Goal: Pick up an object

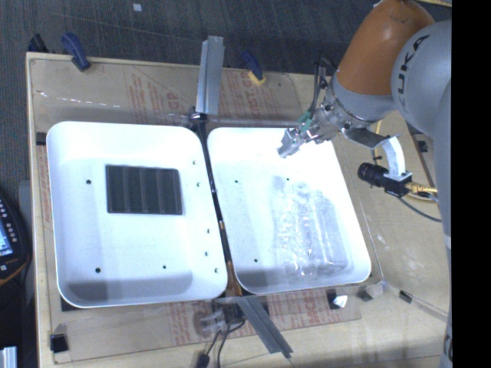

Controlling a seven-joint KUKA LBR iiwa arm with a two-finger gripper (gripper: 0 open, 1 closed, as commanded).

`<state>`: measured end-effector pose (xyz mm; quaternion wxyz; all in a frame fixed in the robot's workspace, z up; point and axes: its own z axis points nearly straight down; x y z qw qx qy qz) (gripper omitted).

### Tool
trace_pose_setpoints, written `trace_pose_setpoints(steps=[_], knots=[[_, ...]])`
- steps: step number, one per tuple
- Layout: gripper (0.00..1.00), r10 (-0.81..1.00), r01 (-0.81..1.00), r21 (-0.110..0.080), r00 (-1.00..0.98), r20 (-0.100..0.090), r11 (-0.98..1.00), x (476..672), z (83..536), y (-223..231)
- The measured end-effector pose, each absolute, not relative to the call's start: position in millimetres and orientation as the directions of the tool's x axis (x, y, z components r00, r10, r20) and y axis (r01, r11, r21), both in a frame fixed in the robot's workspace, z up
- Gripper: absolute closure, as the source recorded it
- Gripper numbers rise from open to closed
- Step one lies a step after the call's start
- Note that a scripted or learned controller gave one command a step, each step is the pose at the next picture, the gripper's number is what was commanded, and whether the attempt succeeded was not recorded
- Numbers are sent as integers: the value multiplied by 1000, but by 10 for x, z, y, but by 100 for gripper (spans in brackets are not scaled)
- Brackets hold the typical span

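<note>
- gripper (291, 142) hangs over the far edge of the right bin (249, 278); whether it is apart or together I cannot tell; nothing shows in its grasp
- clear crinkled plastic object (308, 228) lies in the right bin's right half, near the gripper
- left bin (73, 274) holds a dark ribbed rectangular slab (144, 189); both bins sit on the surface (115, 90)
</note>
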<state>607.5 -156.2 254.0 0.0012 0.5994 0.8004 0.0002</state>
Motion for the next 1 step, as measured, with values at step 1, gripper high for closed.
trace_pose_setpoints(steps=[1], knots=[[100, 992, 992, -4, -128, 2, 128, 6535, 980, -1764]])
